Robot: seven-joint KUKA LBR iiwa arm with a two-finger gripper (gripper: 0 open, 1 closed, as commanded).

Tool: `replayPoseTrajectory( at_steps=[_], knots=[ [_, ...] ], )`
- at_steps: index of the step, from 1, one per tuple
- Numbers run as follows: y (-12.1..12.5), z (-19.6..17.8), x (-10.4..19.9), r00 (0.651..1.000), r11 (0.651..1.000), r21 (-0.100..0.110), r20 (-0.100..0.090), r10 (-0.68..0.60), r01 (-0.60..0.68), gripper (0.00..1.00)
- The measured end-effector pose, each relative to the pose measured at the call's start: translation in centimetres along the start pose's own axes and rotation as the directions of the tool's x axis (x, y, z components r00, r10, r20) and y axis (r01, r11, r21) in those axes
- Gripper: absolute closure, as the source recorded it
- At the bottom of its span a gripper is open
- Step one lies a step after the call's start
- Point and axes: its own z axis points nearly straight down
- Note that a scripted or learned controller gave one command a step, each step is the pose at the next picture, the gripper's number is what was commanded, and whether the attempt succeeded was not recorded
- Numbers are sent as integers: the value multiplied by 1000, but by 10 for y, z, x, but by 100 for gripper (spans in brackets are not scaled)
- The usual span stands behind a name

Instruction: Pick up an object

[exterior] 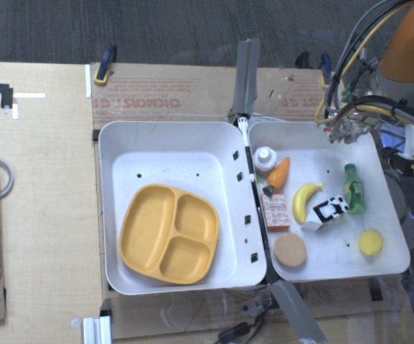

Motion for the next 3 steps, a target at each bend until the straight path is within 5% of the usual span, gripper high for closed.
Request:
replayPoseTrajectory(
  at_steps=[1, 2, 3],
  knots=[
    [-16, -33, 69, 983, 983, 1, -1, -185, 185, 100],
    [-16, -33, 69, 983, 983, 1, -1, -185, 185, 0],
    [-94, 98, 44, 972, 972, 1, -2, -234, 234, 0]
  ],
)
